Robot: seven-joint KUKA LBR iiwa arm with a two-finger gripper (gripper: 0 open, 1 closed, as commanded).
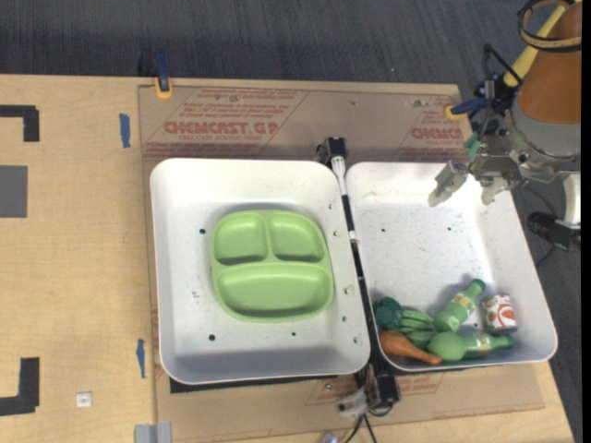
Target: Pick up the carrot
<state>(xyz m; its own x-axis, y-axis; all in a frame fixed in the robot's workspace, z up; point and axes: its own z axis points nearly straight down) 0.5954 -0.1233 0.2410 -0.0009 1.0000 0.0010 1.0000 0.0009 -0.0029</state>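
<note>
Carrot (pixel 409 348) | partly under green toys, right bin (pixel 420 238) | end effector (pixel 467 185) fingers apart, holding nothing

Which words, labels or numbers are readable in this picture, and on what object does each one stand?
"CHEMCAST GP": red print on the brown sheet, behind the left bin.
Red print at the sheet's right end, behind the right bin: partly hidden, unreadable.
Can label: too small.
Bottle labels: too small.
</note>
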